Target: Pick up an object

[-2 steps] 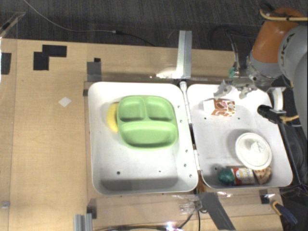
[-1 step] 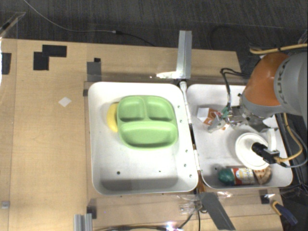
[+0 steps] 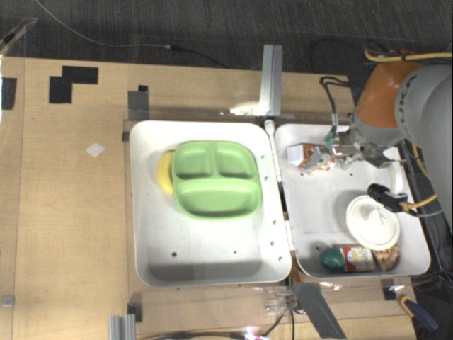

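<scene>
My gripper (image 3: 338,149) hangs low over the back of the right bin (image 3: 311,211), coming in from the right under the orange band of the arm. Just to its left lies a small crinkled packet (image 3: 306,154) in white, red and brown; the gripper's tip is at the packet's right end, and whether they touch I cannot tell. A white round cup (image 3: 371,222) stands toward the bin's front right. Along the front wall lies a bottle with a green cap (image 3: 348,259).
The left bin (image 3: 205,261) holds a green divided plate (image 3: 214,178) with a yellow object (image 3: 164,173) poking out from under its left edge. A metal post (image 3: 271,76) rises behind the wall between the bins. Cables (image 3: 396,198) trail along the right bin's right side.
</scene>
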`<state>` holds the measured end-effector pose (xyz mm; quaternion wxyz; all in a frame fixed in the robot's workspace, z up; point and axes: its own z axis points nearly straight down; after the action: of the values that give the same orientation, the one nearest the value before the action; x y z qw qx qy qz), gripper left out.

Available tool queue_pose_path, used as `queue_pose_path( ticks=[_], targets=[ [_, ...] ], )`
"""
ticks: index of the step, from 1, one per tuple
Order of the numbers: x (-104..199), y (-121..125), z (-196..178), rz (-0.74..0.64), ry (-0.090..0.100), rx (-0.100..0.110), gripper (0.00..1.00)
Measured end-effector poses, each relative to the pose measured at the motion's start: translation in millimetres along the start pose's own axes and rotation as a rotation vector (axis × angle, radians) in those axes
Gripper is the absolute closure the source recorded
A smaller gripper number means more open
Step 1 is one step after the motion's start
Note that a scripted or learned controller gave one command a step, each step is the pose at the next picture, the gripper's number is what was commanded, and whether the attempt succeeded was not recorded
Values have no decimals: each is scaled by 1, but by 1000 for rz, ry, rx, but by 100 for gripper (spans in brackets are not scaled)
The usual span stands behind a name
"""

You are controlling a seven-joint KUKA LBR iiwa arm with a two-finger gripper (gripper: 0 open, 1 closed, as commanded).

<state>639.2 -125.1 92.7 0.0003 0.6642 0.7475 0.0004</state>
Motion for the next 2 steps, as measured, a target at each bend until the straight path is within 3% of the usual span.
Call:
queue_pose_path(
  ticks=[1, 2],
  targets=[
    [-42, 25, -37, -134, 0, 4, 0],
    [-71, -25, 4, -7, 0, 0, 0]
  ],
)
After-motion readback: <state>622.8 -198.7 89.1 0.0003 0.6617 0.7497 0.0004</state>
